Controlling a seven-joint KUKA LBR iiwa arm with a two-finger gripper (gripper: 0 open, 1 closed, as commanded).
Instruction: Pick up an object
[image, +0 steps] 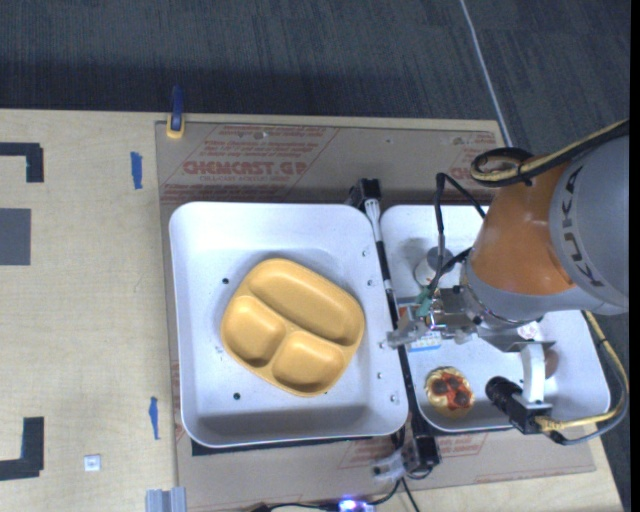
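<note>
Hanging over the right bin (596, 385), the tool (425, 330) sits just above a small round reddish ball (448, 389) lying on the bin floor; a yellow divided plate (291, 325) fills the left bin (190, 300).

Yellow tray (290, 325), white bins (195, 300)

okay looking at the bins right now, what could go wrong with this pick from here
1. The small round amber object lies near the right bin's front wall, so a descent could hit the rim.
2. The arm hangs low over that bin, trailing cables that might snag.
3. The yellow divided tray in the left bin looks broad and smooth, probably hard to grip.
</note>
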